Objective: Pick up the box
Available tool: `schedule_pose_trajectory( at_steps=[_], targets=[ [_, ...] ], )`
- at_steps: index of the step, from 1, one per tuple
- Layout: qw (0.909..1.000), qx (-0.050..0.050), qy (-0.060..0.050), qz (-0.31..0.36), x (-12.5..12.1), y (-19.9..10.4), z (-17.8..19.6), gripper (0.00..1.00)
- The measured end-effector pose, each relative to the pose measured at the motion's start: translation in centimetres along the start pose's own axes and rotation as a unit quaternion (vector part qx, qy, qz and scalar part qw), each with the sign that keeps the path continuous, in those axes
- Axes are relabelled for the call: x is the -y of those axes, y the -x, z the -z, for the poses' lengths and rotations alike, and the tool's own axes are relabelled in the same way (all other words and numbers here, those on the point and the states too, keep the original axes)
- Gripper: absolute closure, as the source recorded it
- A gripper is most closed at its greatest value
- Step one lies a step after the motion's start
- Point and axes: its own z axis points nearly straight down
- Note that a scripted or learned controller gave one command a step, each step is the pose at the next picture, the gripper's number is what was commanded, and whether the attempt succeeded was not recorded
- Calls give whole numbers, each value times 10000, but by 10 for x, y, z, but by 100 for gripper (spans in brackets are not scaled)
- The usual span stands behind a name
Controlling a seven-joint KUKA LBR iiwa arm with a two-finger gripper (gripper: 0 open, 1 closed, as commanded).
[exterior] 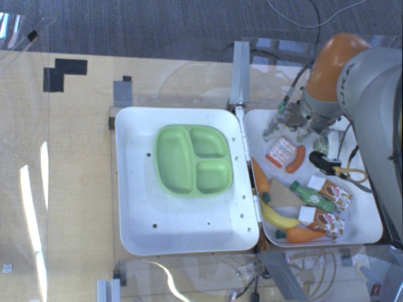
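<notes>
Gripper above the right bin — fingers spread wide, nothing between them.

You'll find the box, white with red print, just below the gripper in that bin's upper half, a red sausage touching its right side. Further down the bin lie a green bottle, a banana and a carrot. Left of that bin, the other bin holds a green divided plate.
</notes>
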Motion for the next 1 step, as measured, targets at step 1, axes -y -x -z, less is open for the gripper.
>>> schedule_pose_trajectory(
  at_steps=[1],
  targets=[
    [9990,2,-7,442,7,-2,-1,0]
  ],
)
